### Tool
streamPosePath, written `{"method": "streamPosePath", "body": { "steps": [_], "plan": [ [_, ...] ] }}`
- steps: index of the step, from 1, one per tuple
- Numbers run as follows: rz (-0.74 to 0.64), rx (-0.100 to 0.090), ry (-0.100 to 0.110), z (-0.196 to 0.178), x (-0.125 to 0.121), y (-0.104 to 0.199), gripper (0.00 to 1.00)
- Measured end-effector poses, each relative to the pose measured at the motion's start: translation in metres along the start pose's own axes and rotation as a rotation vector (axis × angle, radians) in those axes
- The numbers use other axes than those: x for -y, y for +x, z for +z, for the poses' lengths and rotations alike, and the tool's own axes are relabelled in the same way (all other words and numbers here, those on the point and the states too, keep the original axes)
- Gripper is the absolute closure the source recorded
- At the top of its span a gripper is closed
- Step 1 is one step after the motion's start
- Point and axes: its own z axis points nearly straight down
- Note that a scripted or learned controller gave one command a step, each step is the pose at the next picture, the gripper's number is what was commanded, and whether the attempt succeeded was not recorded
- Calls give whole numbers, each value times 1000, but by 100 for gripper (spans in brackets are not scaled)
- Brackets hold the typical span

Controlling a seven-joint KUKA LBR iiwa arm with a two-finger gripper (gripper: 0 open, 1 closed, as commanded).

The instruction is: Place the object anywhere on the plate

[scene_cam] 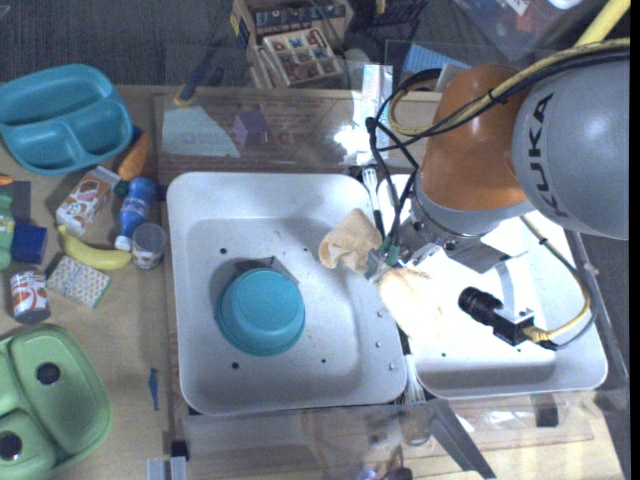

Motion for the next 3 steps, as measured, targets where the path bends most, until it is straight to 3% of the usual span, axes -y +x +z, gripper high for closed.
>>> {"method": "streamPosePath", "body": {
  "steps": [1,2,3],
  "plan": [
    [-220,1,-3,-8,-26,94,100],
    [-219,1,-3,-8,-26,93,0],
    [-476,4,-15,78,-88,53,0]
  ]
}}
